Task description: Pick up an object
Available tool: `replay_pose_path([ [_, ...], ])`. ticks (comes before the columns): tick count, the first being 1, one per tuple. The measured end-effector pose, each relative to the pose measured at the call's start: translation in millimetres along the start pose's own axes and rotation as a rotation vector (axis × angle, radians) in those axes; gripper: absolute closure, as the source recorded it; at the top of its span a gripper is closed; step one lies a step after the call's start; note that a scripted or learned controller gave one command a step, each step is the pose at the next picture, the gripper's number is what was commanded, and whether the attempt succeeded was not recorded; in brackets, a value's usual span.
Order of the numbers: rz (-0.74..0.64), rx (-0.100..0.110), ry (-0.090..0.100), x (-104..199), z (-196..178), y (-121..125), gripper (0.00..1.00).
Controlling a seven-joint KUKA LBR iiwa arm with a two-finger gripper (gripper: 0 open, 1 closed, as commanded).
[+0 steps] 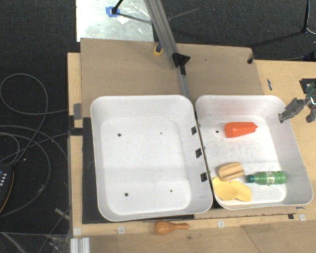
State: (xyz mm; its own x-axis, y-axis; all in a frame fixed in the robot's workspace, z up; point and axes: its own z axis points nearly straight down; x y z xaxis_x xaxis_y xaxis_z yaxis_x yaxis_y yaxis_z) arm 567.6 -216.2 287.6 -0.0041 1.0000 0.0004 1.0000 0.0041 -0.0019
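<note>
Right bin (292,141) holding an orange carrot (240,129) at upper centre, a tan bun (230,171), a yellow piece (231,190) just below it, and a green bottle (267,178) lying flat. Gripper (303,109) at the bin's upper right rim, fingers seemingly apart, clasping nothing. Left bin (102,109) alongside.

Carrot (240,129) behind bun (230,171), bottle (267,178) — all in right bin (292,141)
</note>
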Motion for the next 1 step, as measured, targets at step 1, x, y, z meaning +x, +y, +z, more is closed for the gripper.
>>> replay_pose_path([
  [1,-0.002,-0.004,-0.002,0.2,-2.6,0.8,0.00],
])
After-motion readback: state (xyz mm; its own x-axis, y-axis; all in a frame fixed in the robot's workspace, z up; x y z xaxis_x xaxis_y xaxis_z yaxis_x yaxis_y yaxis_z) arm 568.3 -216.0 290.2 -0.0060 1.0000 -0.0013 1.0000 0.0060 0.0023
